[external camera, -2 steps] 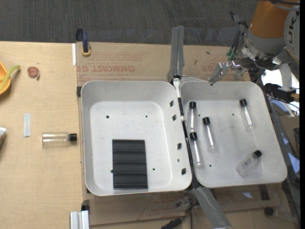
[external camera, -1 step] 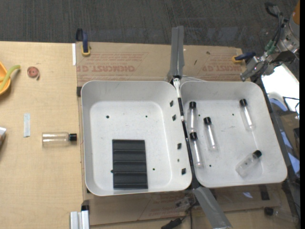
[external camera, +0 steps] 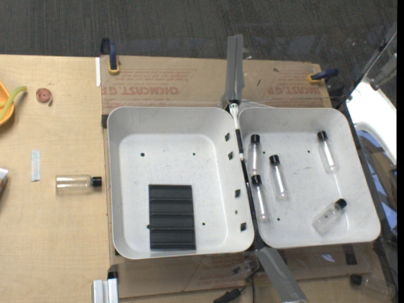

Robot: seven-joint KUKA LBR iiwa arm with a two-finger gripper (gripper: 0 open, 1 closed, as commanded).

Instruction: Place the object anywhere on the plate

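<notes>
Vials are what we count in the right bin (external camera: pixel 353 134): five clear tubes with black caps, all lying flat on its white floor. Two lie end to end beside the left wall, the upper left vial (external camera: pixel 254 153) above the lower left vial (external camera: pixel 259 199). Just right of them is the middle vial (external camera: pixel 278 177), cap toward the far side. Well apart, near the far right corner, lies the far right vial (external camera: pixel 327 151), and the shorter near right vial (external camera: pixel 329 216) lies at a slant near the front right corner.

We see the black ribbed plate (external camera: pixel 171 218) flat in the left bin (external camera: pixel 120 131), close to the front wall, with nothing on it. None of the vials touches it; all five are in the other bin.

We cannot tell how the gripper stands.

Outside the bins, on the wooden bench (external camera: pixel 50 232), a sixth clear vial (external camera: pixel 77 182) lies on its side left of the left bin. Farther left we make out a small pale strip (external camera: pixel 35 166), a reddish disc (external camera: pixel 43 95) and the edge of an orange bowl (external camera: pixel 3 109). Cardboard (external camera: pixel 170 87) lies under both bins.
</notes>
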